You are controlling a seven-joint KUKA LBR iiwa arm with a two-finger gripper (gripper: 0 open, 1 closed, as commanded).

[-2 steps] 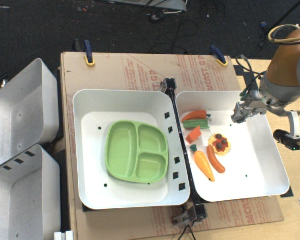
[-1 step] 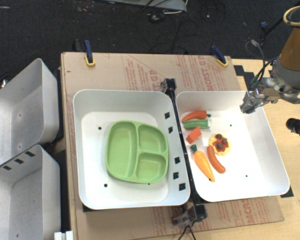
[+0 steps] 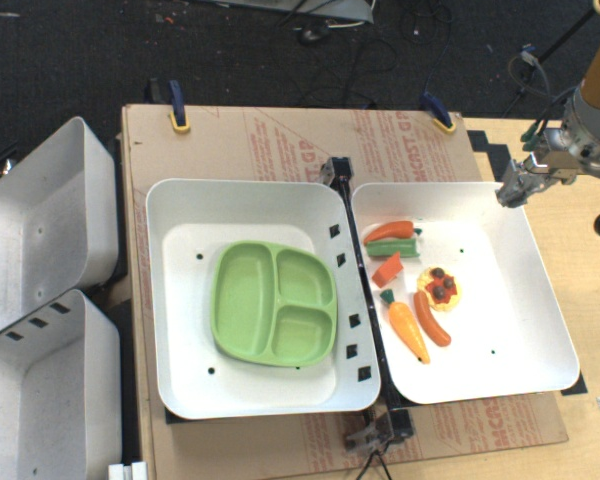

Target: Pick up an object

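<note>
The arm [image 3: 592, 118] comes in from the right edge and is cut off there, so mostly its wrist part is seen. Its gripper [image 3: 512, 190] hangs above the far right corner of the right bin [image 3: 500, 298]; it is small and dark, and I cannot tell if it is open or closed, and nothing is seen in it. The two white bins sit side by side on a brown cardboard sheet [image 3: 280, 138] with red printing, held by clamps at the far edge. The left bin [image 3: 180, 268] carries a green divided plate [image 3: 275, 303] with three compartments. In the right bin, near its left wall and well apart from the gripper, lies a group of toy foods: an orange carrot [image 3: 408, 330], a red sausage [image 3: 432, 320] just beside it, a small yellow piece with dark and red dots [image 3: 440, 289], another red-orange piece [image 3: 390, 231] on something green, and a small red piece [image 3: 386, 268]; their exact kinds are hard to make out. More white bins [image 3: 40, 268] stand at the left, partly cut off. The floor behind is dark, with cables.
</note>
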